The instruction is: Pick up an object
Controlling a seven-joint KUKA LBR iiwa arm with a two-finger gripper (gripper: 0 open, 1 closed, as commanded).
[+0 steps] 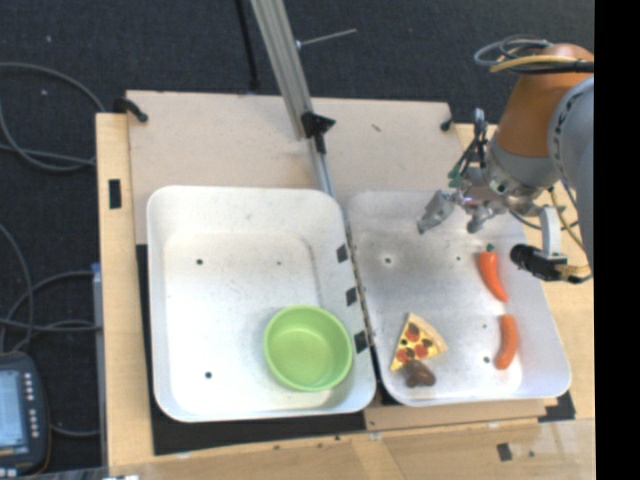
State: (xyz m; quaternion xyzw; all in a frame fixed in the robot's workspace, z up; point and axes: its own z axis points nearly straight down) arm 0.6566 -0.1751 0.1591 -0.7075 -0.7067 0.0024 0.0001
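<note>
Tool over the right bin, nothing in its grasp.

We see the tool [456, 216] hovering above the right bin's [400, 238] far end, fingers spread wide and bare. Two orange sausages [490, 274] [507, 340] lie near the right rim, a pizza slice [416, 341] touching what may be a brown lump [420, 374]; a green bowl [307, 347] sits in the left bin [210, 238].
</note>
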